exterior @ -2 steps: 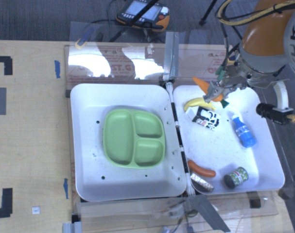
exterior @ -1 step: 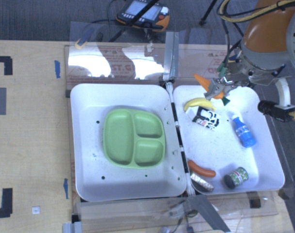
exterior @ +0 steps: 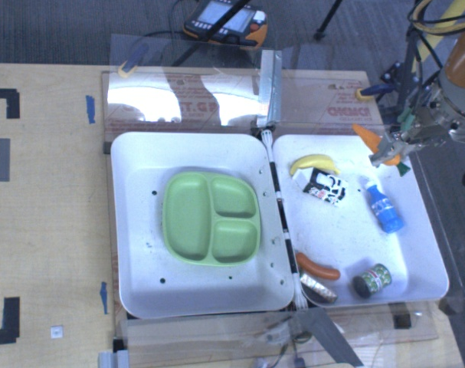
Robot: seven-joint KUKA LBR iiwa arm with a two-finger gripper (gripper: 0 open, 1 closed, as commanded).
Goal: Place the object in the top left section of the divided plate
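On the far left, bare wooden bench (exterior: 48,205). Next, the left white bin (exterior: 132,167), with a green divided plate (exterior: 188,222) lying flat in its middle and white floor showing all round it, so lots of room on every side. One big section on the plate's left, two small ones on its right. Then the two bin rims touching down the middle. In the right white bin (exterior: 355,240), a yellow banana (exterior: 312,162) near the top, just touching a black and white packet (exterior: 325,186) below it. Lower down, by the left rim, a red sausage (exterior: 318,267) with a shiny silver thing (exterior: 318,288) just under it. Near the bottom edge, a small green can (exterior: 371,280) on its side, apart from the rest. Up at the top right corner of this bin, an orange toy carrot (exterior: 368,137), right up against the gripper (exterior: 387,156). Too small and blurry to tell if the gripper is open or closed, or if the carrot is really held. Just below the gripper, a blue bottle (exterior: 384,210), lying tilted, not touching it. Carrot and gripper both well apart from the plate, with the two middle rims in between. Close to the right bin's top and right edges here, so little room on that side. Open white floor in the middle of the right bin.
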